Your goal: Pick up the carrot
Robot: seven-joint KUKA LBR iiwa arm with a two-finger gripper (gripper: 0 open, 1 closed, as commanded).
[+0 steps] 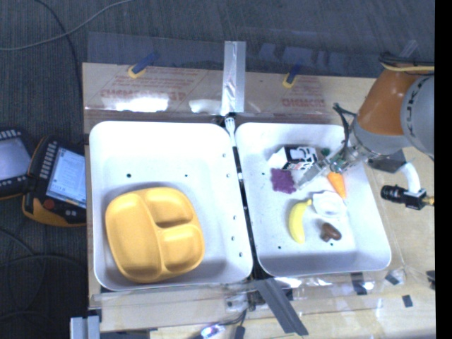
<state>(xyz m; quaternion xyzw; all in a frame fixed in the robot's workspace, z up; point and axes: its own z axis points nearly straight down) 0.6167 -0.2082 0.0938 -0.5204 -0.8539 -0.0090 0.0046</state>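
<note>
Two shallow white bins sit side by side before us, and we take them from the near edge back. In the left bin [141, 140] a yellow divided tray [153, 233] lies in the near left corner, its three compartments holding nothing we can make out. In the right bin [367, 249], nearest us, a small brown object [330, 232] rests beside a yellow banana [299, 221]; the two are close but apart. Just behind them lies a white piece [328, 204], and touching its far edge is the carrot [337, 183], orange, pointing toward the near side, in the right half of this bin. A purple item [282, 181] lies left of the carrot, and behind that a black and white packet [299, 155]; we cannot read its print. The gripper [342, 165] hangs just over the carrot's far end, but we cannot tell how its fingers stand. Beyond the bins, faint reddish writing on the cardboard sheet [141, 90] is too blurred to read.
</note>
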